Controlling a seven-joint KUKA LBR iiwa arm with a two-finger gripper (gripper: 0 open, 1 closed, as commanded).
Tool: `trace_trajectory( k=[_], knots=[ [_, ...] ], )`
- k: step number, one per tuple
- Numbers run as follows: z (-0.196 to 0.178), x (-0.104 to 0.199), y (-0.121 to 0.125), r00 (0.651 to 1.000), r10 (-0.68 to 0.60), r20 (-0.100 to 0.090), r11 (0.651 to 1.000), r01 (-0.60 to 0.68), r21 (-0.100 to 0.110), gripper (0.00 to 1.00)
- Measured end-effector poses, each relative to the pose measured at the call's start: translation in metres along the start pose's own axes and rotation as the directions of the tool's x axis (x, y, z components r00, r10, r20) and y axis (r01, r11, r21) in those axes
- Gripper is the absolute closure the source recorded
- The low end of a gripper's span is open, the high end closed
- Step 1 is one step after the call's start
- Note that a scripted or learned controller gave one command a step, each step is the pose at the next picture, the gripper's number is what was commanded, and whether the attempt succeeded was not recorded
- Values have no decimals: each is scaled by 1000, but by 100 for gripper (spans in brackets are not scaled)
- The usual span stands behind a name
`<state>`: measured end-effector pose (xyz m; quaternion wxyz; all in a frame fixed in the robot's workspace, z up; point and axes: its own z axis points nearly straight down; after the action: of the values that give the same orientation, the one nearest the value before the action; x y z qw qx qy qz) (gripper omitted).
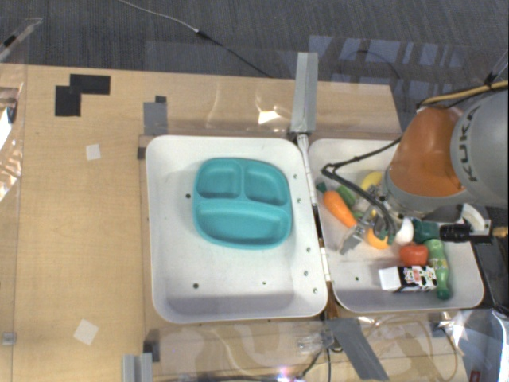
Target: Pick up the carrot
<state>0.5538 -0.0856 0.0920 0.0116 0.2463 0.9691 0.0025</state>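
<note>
The carrot [338, 208] is a short orange piece with a green top. It lies slantwise at the left side of the right bin [350, 289], close to the wall between the two bins. My gripper [363, 231] hangs low in the same bin, just right of and below the carrot's thick end. It stands beside the carrot, and nothing shows clearly between its jaws. The arm's orange band [425, 161] covers the bin's back right part.
A teal divided plate [242, 203] lies in the left bin [171, 285]. Around the gripper in the right bin lie a yellow piece [371, 180], a red tomato [413, 254], a green cucumber [440, 270], a small orange piece [379, 242] and a white-and-black box [409, 278].
</note>
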Motion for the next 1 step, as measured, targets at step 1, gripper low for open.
trace_trajectory(
  k=[1],
  knots=[
    [-15, -6, 2, 1000, -3, 21, 1000, 3, -6, 100]
  ],
)
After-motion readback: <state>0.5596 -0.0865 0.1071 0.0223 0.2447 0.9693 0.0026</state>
